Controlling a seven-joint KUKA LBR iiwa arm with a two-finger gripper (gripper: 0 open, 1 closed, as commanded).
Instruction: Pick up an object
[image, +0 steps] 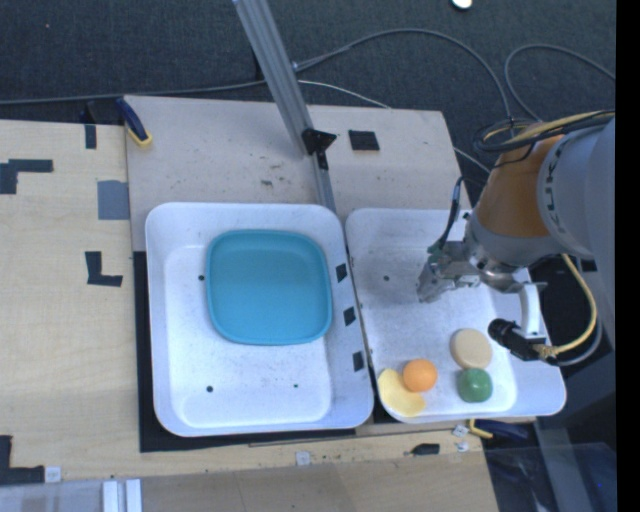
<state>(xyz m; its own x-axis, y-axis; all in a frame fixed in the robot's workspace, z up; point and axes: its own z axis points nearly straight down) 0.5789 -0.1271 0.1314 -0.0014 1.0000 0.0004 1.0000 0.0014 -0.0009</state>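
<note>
Hovering low over the right bin (395, 245), the gripper (432, 287) has nothing visibly between its fingers, whose spread I cannot tell, so picking the orange ball (420, 375), green ball (474, 385) or beige piece (471, 348) remains undone.

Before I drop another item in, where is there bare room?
Right bin: bare floor along its left side, between the wall and the gripper. Left bin: a bare strip below the blue plate. Crowded: the right bin's near edge, with four small things.
</note>
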